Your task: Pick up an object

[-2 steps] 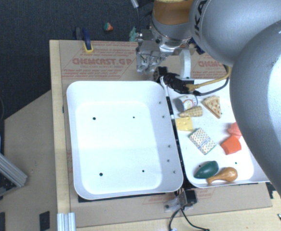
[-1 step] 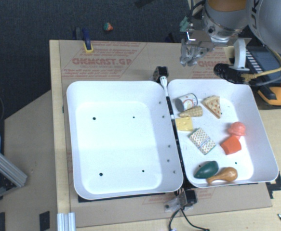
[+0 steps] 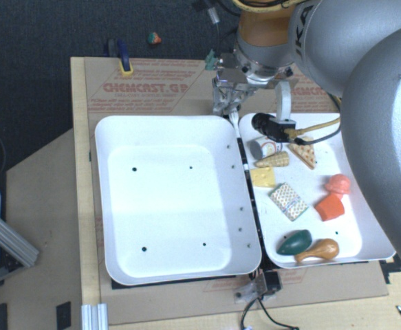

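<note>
My gripper (image 3: 227, 108) hangs over the back edge of the bench, right where the left bin (image 3: 102, 136) and the right bin (image 3: 362, 229) meet. The right bin holds several small things: a yellow block (image 3: 262, 177), a tan ridged piece (image 3: 273, 161), a speckled cracker wedge (image 3: 304, 155), a grey patterned packet (image 3: 288, 201), a pink lump (image 3: 338, 183), an orange-red block (image 3: 331, 207), a dark green piece (image 3: 294, 241) and a brown gourd shape (image 3: 319, 251). All of them lie in front of and to the right of the gripper.
The grey arm with its orange band (image 3: 272, 9) fills the upper right and overhangs the right bin's far side. A blue and yellow clamp (image 3: 124, 57) sits on the board's back edge. A small coloured object (image 3: 155, 38) lies on the dark floor.
</note>
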